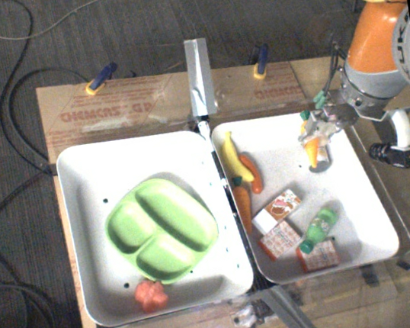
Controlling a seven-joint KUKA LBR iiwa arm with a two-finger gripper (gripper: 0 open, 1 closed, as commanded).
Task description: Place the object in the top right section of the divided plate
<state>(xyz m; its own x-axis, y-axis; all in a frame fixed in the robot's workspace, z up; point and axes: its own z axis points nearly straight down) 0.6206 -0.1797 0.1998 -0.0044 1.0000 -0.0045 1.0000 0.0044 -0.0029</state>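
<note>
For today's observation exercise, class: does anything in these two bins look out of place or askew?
Two things stand out. The green divided plate sits rotated at an angle in the left bin, not square to its walls. A pink-red toy lies outside the plate, against the bin's near wall, apart from the other items heaped in the right bin.

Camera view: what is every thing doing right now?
Pincer: over the right bin, gripping an orange piece.
Plate: in the left bin, nothing on it.
Red toy: beside the plate.
Banana: lying flat.
Bottle: on its side.
Cartons: lying flat.
</note>
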